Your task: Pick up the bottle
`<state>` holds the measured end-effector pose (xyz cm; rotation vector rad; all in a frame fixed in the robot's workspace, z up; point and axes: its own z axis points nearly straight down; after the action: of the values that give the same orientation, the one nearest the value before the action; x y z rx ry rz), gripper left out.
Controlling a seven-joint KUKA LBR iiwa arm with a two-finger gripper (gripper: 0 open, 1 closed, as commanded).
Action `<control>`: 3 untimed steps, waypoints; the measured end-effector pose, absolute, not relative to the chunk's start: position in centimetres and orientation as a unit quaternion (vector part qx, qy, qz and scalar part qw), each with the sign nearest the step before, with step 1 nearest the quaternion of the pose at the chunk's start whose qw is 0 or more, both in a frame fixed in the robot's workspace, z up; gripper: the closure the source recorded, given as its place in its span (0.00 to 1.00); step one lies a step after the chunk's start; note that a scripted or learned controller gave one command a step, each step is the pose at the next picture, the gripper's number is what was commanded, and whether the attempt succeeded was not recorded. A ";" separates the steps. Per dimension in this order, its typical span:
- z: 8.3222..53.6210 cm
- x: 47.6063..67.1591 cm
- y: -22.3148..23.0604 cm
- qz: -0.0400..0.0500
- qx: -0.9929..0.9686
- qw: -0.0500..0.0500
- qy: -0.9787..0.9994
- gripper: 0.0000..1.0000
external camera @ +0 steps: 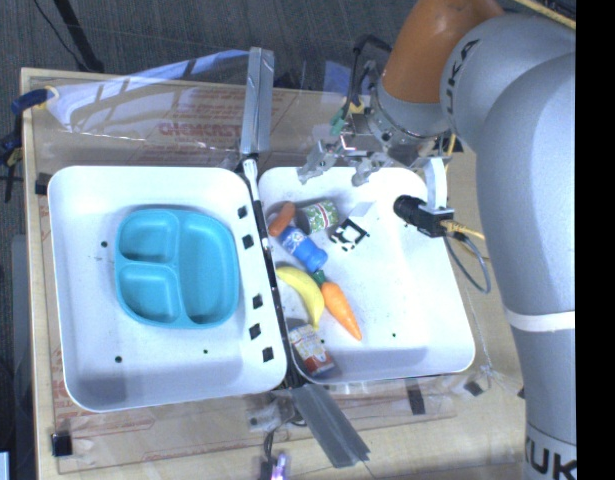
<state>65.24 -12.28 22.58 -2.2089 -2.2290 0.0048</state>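
My gripper (339, 168) hangs open, holding nothing, above center frame, over the bottle (309, 251) (blue-capped, beside the banana (303, 292)).

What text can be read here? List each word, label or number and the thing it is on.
"KU": white letters low on the arm's base, cut off by the picture's edge.
Faded red print on the clear sheet behind the bins: too blurred to read.
Labels on the can and bottle: too small to read.

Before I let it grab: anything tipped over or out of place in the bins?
Yes. The bottle lies on its side among a banana and carrot, all crowded against the right bin's left wall.
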 end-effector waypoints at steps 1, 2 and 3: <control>9.1 58.0 -15.9 0.001 -0.713 0.002 -0.702 0.00; 10.1 58.1 -15.8 0.002 -0.711 0.002 -0.704 1.00; 10.1 58.1 -15.8 0.002 -0.710 0.002 -0.704 0.00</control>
<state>58.11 -15.81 10.06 -2.2298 -2.2084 0.0049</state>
